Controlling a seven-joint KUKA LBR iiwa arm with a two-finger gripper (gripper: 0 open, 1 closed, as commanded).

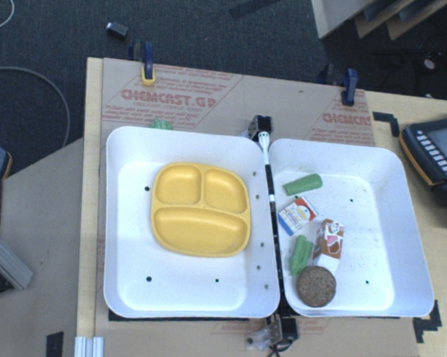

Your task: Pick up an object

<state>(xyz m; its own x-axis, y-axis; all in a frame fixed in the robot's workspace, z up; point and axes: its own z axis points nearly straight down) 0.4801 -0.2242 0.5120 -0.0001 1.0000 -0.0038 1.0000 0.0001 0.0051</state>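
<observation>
**Bins loaded, small items gathered at the right bin's left side**

Two shallow white bins sat side by side on the bench. The left bin (122, 274) carried a yellow divided plate (202, 210), lying flat a little above the bin's middle and nearer its right edge, with three compartments facing up.

The right bin (388, 250) held all the loose pieces, clustered along its left side. A green stick (302, 184) lay tilted near the top-left corner. Just below it was a small white carton (296, 216), and below that a second green piece (302, 253) lay close to the left wall. A brown-and-white packet (330, 241) lay just beside that piece on its right, touching or nearly so. A round brown patty (317, 286) rested near the bottom edge, just under the packet and the green piece.

How far the fingers stood apart could not be told, nor how any of these pieces lay relative to them. A yellow-edged control pendant (441, 158) sat at the bench's right edge, beyond the right bin's top-right corner.
</observation>
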